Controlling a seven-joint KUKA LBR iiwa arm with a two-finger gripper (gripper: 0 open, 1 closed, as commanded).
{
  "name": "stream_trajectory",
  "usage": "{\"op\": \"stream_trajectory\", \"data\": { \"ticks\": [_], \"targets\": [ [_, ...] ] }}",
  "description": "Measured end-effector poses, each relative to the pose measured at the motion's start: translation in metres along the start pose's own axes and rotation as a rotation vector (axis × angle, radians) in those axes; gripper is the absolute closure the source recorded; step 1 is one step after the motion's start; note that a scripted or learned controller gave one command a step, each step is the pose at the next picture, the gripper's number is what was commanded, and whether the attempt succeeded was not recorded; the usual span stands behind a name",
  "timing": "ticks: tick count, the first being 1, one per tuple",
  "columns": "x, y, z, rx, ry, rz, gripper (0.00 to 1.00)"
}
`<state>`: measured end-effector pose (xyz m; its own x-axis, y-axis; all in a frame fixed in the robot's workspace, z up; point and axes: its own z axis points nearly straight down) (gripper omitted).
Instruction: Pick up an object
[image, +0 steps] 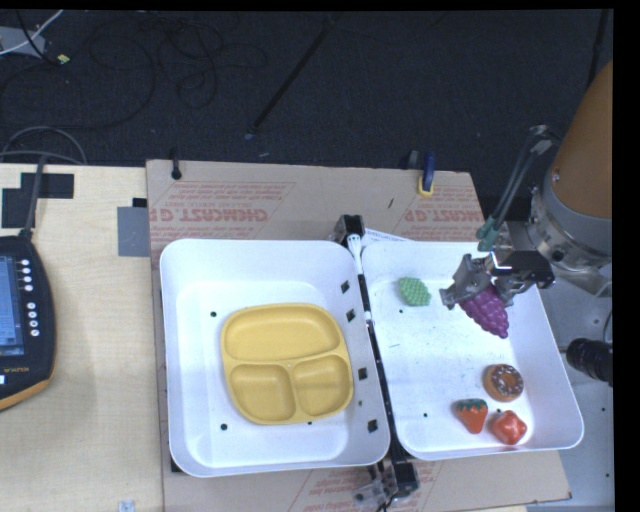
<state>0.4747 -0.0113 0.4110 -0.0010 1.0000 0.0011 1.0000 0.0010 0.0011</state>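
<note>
The hand (478, 290) hangs over the right bin (560, 400), right over the purple grapes (489, 312); whether it is parted or clamped I cannot tell. Nearest lie a red pepper (509, 427) and strawberry (472, 414), then a donut (503, 381), farther a green piece (413, 291).

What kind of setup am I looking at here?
Probably a robotics lab test bench: two shallow white bins on cardboard, plastic toy food such as purple grapes, and a handheld control pendant.
</note>
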Motion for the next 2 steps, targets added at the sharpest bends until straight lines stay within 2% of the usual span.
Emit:
{"op": "stream_trajectory", "data": {
  "ticks": [1,2],
  "targets": [
    [0.077,0.002,-0.040,0.000,0.001,-0.006,1.00],
    [-0.002,0.061,0.113,0.018,-0.005,0.009,1.00]
  ]
}}
